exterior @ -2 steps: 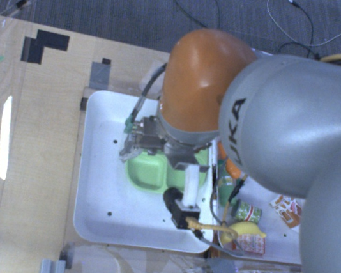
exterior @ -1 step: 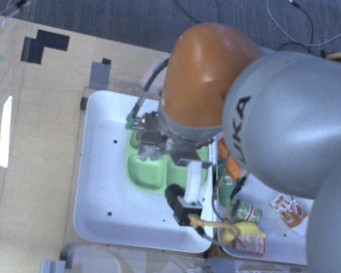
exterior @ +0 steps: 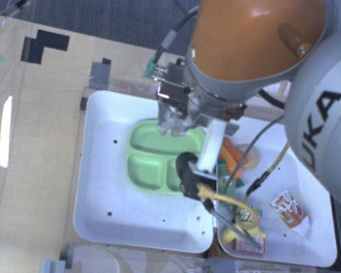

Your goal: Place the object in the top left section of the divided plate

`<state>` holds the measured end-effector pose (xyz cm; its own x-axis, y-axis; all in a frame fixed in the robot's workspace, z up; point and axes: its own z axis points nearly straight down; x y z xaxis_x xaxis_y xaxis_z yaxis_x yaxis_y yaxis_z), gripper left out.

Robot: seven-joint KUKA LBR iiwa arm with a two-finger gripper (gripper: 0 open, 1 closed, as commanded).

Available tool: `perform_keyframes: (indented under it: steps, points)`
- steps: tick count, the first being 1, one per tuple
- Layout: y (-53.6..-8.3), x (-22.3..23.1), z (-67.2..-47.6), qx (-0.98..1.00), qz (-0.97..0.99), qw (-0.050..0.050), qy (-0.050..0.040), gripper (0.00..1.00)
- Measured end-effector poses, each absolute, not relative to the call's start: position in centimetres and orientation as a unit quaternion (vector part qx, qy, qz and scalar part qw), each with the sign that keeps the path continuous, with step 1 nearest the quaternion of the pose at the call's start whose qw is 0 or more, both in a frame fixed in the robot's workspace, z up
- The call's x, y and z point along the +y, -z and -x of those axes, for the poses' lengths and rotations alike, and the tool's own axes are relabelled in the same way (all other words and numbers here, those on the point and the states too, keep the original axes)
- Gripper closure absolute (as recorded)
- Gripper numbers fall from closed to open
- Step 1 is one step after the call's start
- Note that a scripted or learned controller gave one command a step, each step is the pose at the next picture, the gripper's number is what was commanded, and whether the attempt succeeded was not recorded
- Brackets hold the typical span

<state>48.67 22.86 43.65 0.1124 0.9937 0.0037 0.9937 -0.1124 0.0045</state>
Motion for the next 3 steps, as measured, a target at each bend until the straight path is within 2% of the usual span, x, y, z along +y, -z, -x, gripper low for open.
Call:
perform_keyframes:
  steps: [1,2,3]
  points:
    - [-30.1,21.5,-49.4,0.638,-0.770,0.000,-0.0006,1.00]
    - [-32.5,23.5,-52.2,0.505,-0.863,0.000,-0.0020,1.00]
    - [-28.0,23.5,-50.2,0.407,-0.913,-0.001,-0.0003,1.00]
